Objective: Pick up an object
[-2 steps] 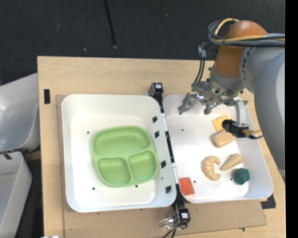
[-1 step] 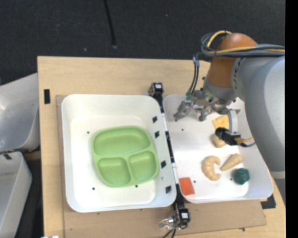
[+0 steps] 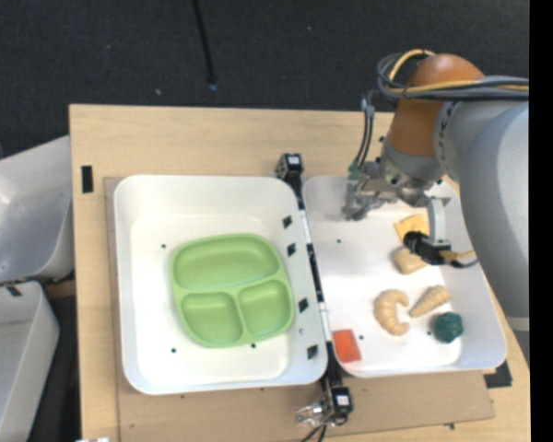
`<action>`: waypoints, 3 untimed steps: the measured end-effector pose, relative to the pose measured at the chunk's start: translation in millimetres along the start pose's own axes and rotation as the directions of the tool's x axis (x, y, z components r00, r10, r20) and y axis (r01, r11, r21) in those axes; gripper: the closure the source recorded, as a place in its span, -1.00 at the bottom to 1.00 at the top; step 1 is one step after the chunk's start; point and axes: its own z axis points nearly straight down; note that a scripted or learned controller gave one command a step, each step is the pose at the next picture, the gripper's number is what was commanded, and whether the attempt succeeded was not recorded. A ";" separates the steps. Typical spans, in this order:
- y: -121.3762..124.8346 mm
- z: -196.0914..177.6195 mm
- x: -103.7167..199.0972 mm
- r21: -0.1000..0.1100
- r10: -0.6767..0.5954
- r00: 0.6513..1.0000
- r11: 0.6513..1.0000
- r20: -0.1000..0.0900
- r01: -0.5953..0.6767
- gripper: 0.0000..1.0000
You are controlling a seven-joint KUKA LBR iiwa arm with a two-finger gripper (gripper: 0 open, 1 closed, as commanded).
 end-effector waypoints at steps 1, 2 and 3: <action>-6.2 -61.2 -2.9 -0.001 0.001 1.000 1.000 -0.002 -0.001 1.00; -3.9 -119.0 5.9 -0.003 -0.004 1.000 1.000 -0.002 0.004 1.00; -10.2 -180.8 2.4 -0.003 -0.004 1.000 1.000 -0.001 0.004 1.00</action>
